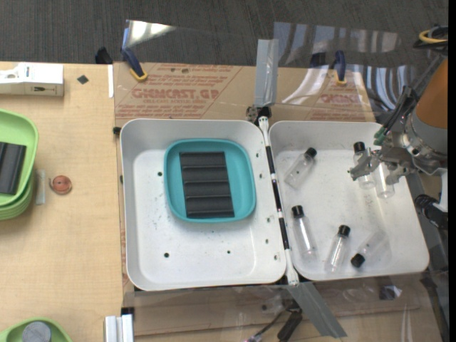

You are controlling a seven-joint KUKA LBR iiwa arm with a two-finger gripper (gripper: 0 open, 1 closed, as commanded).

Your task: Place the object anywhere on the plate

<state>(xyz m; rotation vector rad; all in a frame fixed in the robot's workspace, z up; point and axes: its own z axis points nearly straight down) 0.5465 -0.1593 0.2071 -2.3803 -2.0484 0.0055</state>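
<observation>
A teal square plate (pixel 246 184) with a dark ridged insert (pixel 206 184) lies in the left white bin (pixel 142 248). Several clear vials with black caps lie in the right white bin (pixel 320 141): one (pixel 301 168) at the upper left, one (pixel 303 231) lower left, one (pixel 336 246) near the front, one (pixel 369 251) at the front right. Two more vials (pixel 363 168) (pixel 385 185) sit right under my gripper (pixel 377 166), which hangs over the bin's upper right. Whether any vial is gripped is unclear.
A stack of green plates (pixel 18 191) sits at the left edge of the wooden bench. A small red disc (pixel 62 184) lies beside it. A white box (pixel 32 79) is at the back left. Cardboard (pixel 185 91) stands behind the bins. The grey arm (pixel 431 112) fills the right side.
</observation>
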